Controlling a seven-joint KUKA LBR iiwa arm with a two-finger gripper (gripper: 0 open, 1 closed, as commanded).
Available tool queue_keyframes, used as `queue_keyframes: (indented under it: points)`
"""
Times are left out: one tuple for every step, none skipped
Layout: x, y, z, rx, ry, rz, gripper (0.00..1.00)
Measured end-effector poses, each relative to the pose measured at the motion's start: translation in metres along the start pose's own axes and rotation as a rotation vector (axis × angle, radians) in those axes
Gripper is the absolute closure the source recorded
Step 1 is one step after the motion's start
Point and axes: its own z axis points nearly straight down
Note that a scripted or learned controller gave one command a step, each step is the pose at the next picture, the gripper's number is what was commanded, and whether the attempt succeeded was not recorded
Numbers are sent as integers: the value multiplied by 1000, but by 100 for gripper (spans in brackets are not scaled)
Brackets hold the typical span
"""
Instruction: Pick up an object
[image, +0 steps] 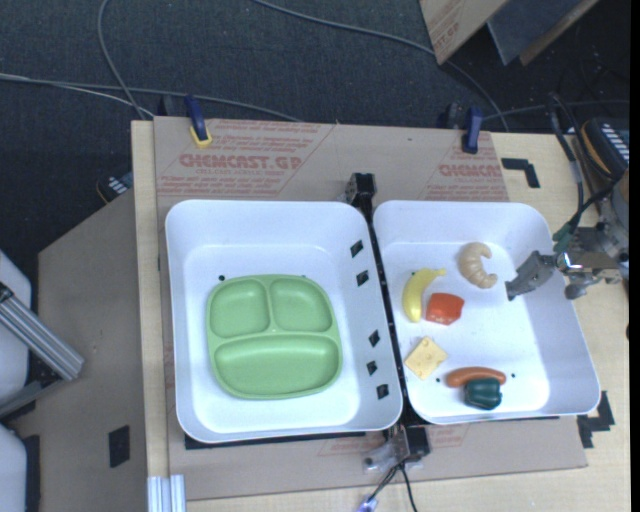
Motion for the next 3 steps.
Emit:
queue_keyframes:
  points:
    - [0,2,-6,-12,-3,-3,0]
    - [-1,-3,56,-5,0,-2,0]
    - [-9,-8,115,-5,0,-2,0]
